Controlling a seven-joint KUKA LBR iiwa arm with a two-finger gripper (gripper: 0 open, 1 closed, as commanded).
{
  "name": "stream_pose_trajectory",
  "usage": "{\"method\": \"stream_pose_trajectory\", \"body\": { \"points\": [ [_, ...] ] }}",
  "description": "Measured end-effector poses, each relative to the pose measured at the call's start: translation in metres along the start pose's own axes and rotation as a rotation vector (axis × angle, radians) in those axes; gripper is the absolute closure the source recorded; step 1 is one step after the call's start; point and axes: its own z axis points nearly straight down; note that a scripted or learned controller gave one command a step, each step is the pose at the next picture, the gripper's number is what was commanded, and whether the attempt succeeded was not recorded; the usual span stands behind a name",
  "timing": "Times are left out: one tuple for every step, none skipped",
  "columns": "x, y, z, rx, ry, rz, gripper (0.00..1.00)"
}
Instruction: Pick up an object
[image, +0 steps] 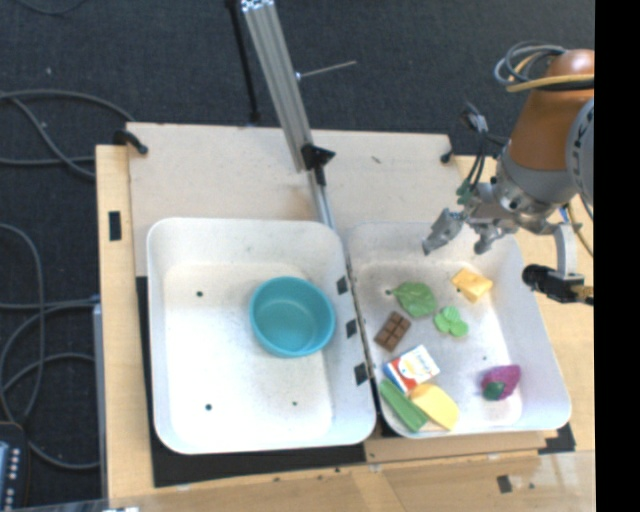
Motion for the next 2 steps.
{"method": "stream_pose_trajectory", "body": {
  "points": [
    [0.000, 0.000, 0.000, 0.000, -0.001, 0.000, 0.00],
    [0.002, -0.002, 0.043, 0.004, -0.003, 0.001, 0.00]
  ]
}}
